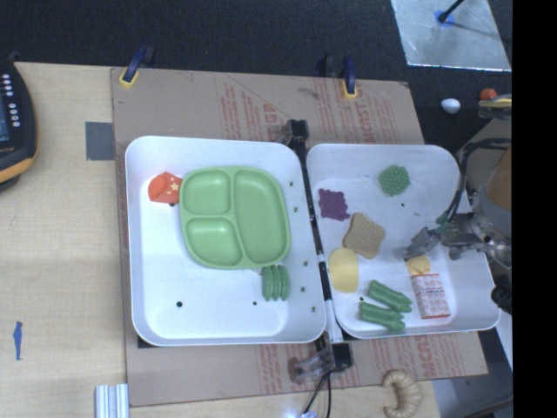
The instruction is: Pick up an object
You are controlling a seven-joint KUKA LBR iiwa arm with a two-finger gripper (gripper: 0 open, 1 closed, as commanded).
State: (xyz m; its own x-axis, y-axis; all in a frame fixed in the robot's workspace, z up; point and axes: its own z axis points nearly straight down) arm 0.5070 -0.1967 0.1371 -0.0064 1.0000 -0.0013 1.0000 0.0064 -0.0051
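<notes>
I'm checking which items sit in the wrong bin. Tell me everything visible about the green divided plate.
The green divided plate is pale green, looks like smooth plastic, and has rounded corners and three compartments: two smaller ones on its left side and one long one on the right. It lies flat, slightly rotated, in the upper middle of the left bin. A red item with a yellow star touches or tucks under its upper left edge, and a small dark green ridged piece sits at its lower right corner.

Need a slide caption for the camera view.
Gripper over the right white bin, above a small yellow block; green divided plate in the left bin.
</notes>
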